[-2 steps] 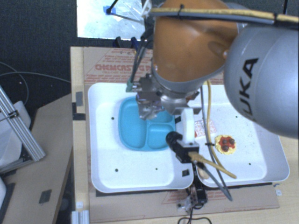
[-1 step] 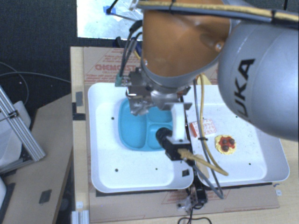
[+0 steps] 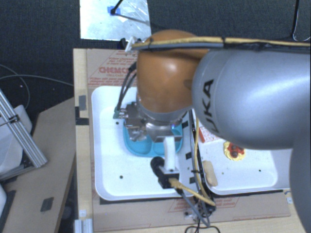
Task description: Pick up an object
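Nearest to you, the arm's big grey link (image 3: pixel 252 96) fills the 3 o'clock side of the view, with a yellowish cable (image 3: pixel 233 41) running along its top edge; at its 9 o'clock end sits the orange band (image 3: pixel 163 67), and below that the metal wrist points down into the left bin (image 3: pixel 104 130); the gripper (image 3: pixel 154 134) is low over the middle of that bin, right above a blue dish-like thing (image 3: pixel 137 147), whose edge shows at the wrist's 7 o'clock side; you cannot tell whether the claw is wide, narrow or holding anything, because the wrist covers it from above; whether it touches the blue thing is also hidden; a white bar (image 3: pixel 170 154) and a black piece (image 3: pixel 158 168) show just at 6 o'clock of the wrist, near the wall between the bins; in the right bin (image 3: pixel 262 178) you can see a yellow and red item (image 3: pixel 234 151), a tan stick-like piece (image 3: pixel 210 173) at its 7 o'clock, and a red-printed white card (image 3: pixel 206 132) by the bin's 9 o'clock wall; both bins rest on a cardboard sheet (image 3: pixel 109 69); a shiny foil sheet (image 3: pixel 114 11) lies at 12 o'clock beyond it; an aluminium rail (image 3: pixel 19 130) slants at the 9 o'clock edge.
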